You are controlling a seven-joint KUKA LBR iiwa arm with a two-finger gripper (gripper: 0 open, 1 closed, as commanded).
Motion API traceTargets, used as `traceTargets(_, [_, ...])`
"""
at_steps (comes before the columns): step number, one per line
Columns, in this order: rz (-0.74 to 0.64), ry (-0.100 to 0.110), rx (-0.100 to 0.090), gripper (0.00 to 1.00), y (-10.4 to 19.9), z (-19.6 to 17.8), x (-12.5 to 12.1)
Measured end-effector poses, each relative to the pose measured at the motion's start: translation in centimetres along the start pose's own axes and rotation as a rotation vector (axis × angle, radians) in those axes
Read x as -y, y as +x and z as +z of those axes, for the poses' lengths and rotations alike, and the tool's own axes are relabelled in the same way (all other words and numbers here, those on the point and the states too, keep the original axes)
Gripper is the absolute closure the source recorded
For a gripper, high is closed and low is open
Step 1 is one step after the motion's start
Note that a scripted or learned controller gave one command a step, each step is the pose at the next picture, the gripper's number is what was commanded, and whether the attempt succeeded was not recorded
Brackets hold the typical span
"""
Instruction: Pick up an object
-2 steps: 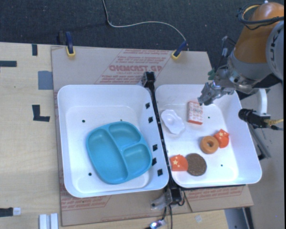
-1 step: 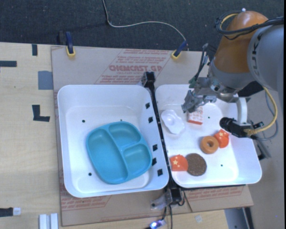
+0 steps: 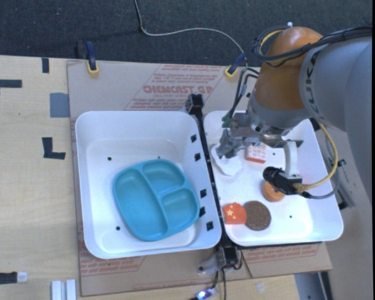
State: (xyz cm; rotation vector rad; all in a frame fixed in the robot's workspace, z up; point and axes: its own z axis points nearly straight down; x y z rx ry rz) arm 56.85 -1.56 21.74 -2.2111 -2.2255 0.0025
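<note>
Currently the gripper (image 3: 228, 147) sits low in the right bin (image 3: 322, 227), near its far-left corner, just beside the divider between bins. Jaw state: cannot tell, since the wrist body hides the tips. Directly beneath it lies a white rounded object (image 3: 230, 165), touching or nearly touching the gripper; contact unclear. A small white-and-red carton (image 3: 256, 153) lies just to the right, partly under the arm. An orange round object (image 3: 273, 192) rests mid-bin, with a black fitting on a yellow cable over it. Near the front-left corner of the bin: a red disc (image 3: 234, 214) touching a brown cookie-like disc (image 3: 257, 215). The left bin (image 3: 94, 136) holds a blue three-compartment plate (image 3: 156, 197), toward its front edge.
</note>
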Motion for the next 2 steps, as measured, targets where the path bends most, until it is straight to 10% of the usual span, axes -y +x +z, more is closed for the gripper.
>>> traceTargets(2, [-0.003, -0.001, 0.0, 1.0, 10.6, -0.6, 2.9])
